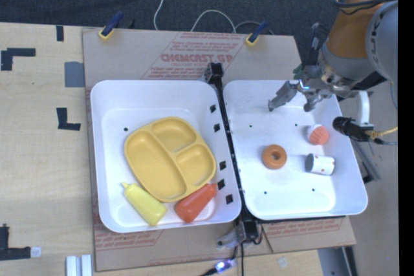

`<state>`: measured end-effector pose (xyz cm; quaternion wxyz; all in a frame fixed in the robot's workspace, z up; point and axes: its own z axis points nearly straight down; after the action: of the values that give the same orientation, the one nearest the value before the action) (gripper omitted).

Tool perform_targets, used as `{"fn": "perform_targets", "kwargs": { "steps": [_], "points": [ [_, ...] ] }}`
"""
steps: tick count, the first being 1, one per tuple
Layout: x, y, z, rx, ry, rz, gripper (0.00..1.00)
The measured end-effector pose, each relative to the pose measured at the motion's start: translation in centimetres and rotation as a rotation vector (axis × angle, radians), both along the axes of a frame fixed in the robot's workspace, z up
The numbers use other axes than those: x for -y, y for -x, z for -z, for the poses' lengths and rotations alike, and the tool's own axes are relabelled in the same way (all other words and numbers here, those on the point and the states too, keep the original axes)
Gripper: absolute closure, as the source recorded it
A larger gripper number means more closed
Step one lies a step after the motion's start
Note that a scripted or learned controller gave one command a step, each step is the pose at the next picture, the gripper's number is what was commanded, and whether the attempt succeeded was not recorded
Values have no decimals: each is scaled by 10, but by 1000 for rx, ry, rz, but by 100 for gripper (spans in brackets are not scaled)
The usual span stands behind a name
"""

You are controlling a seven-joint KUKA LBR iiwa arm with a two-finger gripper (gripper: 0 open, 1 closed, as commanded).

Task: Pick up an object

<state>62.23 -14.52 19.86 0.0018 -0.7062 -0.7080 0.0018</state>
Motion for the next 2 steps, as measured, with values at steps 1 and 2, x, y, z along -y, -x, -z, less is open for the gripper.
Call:
{"fn": "perform_targets", "kwargs": {
  "steps": [1,2],
  "points": [
    [4,4,46,-1,0,2,0],
    [-3,3,92,0,0,1,0]
  ]
}}
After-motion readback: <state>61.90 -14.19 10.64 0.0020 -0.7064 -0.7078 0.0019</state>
